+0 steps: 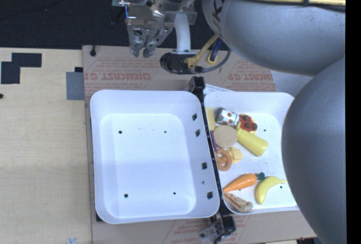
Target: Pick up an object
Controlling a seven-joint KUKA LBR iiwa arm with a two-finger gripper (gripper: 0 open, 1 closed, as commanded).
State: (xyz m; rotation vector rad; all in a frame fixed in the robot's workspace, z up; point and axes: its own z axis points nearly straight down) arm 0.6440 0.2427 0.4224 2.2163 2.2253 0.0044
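Camera view: wooden bench [39,141], cardboard sheet [121,74].

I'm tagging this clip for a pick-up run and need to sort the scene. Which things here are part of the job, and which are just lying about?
Part of the job:
gripper, hanging above the bench behind the bins
carrot
banana
yellow bottle
pretzel
right bin, holding these toys

Lying about:
left bin
cardboard sheet under the bins
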